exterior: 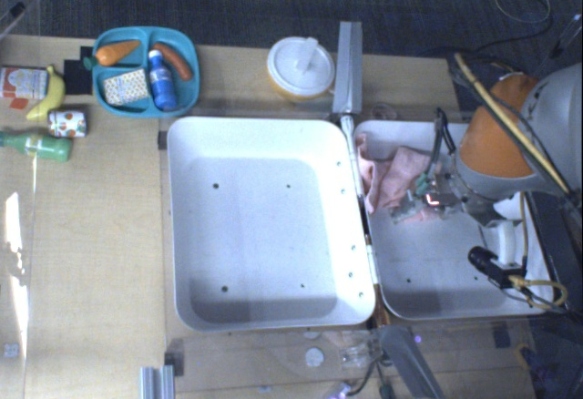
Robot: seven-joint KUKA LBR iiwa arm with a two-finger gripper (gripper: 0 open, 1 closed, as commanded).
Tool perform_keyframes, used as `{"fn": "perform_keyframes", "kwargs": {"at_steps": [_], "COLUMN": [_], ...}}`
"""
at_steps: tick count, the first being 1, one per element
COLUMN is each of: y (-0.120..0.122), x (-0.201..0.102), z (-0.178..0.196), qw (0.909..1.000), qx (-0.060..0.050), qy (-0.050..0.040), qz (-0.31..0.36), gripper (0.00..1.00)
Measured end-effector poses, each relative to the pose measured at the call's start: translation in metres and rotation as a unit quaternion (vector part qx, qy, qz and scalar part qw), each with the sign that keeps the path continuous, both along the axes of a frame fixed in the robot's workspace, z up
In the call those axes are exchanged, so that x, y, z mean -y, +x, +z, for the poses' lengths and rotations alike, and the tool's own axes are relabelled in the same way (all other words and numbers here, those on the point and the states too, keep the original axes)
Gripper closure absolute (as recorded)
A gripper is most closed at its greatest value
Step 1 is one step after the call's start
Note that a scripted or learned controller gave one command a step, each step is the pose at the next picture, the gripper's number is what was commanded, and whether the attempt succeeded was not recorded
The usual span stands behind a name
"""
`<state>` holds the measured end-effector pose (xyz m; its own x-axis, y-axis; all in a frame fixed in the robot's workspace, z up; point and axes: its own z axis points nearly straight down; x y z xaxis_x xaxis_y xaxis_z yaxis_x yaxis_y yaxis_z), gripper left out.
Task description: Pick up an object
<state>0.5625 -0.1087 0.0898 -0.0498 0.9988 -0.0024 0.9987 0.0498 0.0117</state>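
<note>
Two white bins (264,297) sit mid-frame on a wooden bench (82,279); one pink cloth (387,177) lies in the right bin beside the gripper (426,199), its grip state unclear.

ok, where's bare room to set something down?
Left bin: whole floor is bare. Right bin: a patch along its near wall. Crowded: its far-left corner, with the pink cloth and pincer beside it.
</note>
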Motion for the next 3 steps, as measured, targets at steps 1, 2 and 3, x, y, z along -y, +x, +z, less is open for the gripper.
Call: {"fn": "perform_keyframes", "kwargs": {"at_steps": [1, 2, 3], "y": [0.032, 0.057, 0.059], "x": [-0.011, 0.018, 0.017], "z": [0.024, -0.001, 0.011], "qw": [0.9997, 0.9979, 0.9978], "qx": [-0.004, -0.001, 0.003], "qy": [0.0006, -0.0004, -0.0008], "qz": [0.023, 0.065, 0.066], "gripper": [0.00, 0.00, 1.00]}}
